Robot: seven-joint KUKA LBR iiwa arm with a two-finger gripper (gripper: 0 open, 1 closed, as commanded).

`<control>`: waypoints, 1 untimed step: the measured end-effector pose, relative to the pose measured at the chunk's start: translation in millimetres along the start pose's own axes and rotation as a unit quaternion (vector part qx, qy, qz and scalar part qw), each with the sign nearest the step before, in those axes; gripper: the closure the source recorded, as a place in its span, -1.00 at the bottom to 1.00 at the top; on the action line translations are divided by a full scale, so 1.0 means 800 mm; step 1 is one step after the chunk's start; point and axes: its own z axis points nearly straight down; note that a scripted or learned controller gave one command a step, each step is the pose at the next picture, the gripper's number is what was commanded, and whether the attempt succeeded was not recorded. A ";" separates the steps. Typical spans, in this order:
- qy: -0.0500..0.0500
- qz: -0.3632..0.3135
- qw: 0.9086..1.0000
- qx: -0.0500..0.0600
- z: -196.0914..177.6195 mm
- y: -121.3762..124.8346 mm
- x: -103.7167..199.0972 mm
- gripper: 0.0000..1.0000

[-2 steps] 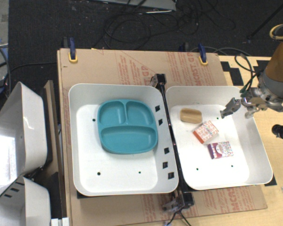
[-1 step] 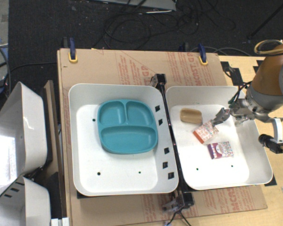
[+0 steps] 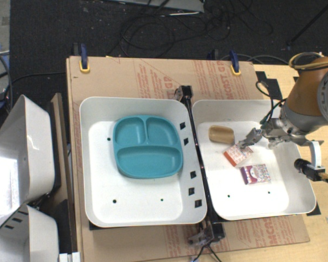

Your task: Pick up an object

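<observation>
**My jaws low over the right bin, at the red and white packet**

I reach in from 3 o'clock, my grey arm [image 3: 311, 111] with its orange band crossing the right rim of the right bin [image 3: 300, 198]. My jaws [image 3: 250, 139] sit low in that bin, toward its 12 o'clock half, and they point toward 9 o'clock. One finger tip lies right at the upper edge of a small red and white packet [image 3: 236, 155]; whether it touches the packet I cannot tell, and whether my jaws stand apart or together I cannot tell either (the angle hides the gap). Nothing shows between them.

3 small things lie in the right bin. A tan block [image 3: 221, 134] rests toward 11 o'clock, near the divider between the 2 bins. The red and white packet lies just beside it, toward 5 o'clock of the block, tilted. A purple and white packet [image 3: 255, 174] lies near the bin's middle, at 5 o'clock of the red one and apart from it.

The left bin [image 3: 95, 201] holds a teal divided plate [image 3: 147, 146] with 3 compartments, lying flat toward the bin's 12 o'clock side.

Both bins rest side by side on a brown cardboard sheet [image 3: 136, 75] that covers the desk.
</observation>
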 end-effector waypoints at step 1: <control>0.000 -0.001 1.000 -0.004 -0.017 0.003 0.001 1.00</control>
